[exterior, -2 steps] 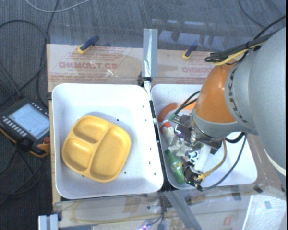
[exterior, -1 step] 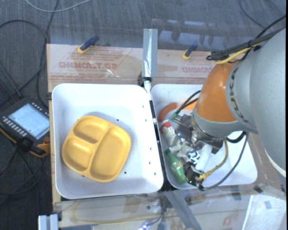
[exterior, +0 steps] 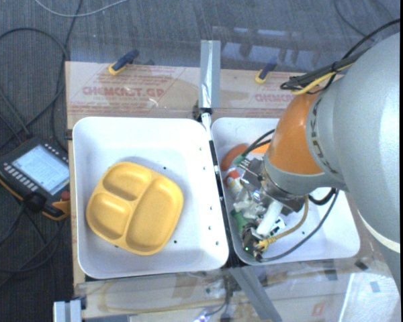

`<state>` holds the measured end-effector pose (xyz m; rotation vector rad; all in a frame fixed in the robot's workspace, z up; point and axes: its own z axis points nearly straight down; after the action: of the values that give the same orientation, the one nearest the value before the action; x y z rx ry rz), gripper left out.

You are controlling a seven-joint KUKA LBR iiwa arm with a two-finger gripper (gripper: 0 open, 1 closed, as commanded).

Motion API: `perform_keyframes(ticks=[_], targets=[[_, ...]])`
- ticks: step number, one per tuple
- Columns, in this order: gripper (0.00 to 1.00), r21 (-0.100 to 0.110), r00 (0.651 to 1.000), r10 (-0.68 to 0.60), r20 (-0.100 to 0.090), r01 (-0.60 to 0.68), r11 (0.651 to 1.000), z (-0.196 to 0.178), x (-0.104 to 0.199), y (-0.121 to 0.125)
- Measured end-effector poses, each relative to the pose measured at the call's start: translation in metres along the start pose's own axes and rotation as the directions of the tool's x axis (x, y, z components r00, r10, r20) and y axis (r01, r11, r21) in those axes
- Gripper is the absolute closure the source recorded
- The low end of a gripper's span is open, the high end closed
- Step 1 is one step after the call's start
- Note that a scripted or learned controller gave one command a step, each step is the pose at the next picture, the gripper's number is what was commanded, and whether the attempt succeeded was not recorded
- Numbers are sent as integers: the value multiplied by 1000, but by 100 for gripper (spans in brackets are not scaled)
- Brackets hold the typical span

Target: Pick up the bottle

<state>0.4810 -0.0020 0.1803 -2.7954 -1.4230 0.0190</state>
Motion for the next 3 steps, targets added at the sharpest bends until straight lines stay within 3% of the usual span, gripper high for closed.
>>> perform_keyframes(ticks=[1, 2, 3], targets=[[100, -5, 965, 262, 0, -262, 965, -1, 68, -2], [100, -1, 939, 343, -4, -343, 939, 25, 84, -17], [100, -31, 718, 696, -18, -696, 717, 71, 141, -49]])
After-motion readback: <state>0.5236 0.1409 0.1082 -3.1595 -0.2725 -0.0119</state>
